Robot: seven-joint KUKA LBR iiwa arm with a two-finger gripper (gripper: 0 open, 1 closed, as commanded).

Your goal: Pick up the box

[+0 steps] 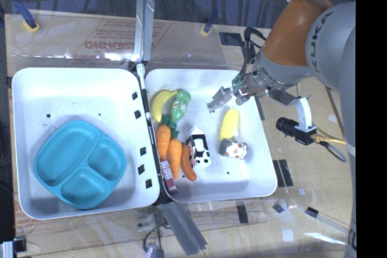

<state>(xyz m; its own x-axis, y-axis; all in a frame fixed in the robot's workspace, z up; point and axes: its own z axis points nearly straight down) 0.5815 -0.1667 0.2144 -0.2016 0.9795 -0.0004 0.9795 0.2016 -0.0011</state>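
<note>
Now: approach step | pincer [219, 99] hovering over right bin's [257, 181] far edge, opening impossible to tell, nothing seen held | box [198, 151] near bin's middle, beside carrots [172, 157] | next: descend toward box, straddle it.

The end effector [219, 99] hovers over the right bin [257, 181] above a black-and-white box [199, 151], carrots [173, 156] and a yellow corn cob [229, 124].

Black-and-white cow-patterned box [199, 150] lies beside the carrots [174, 157].
</note>
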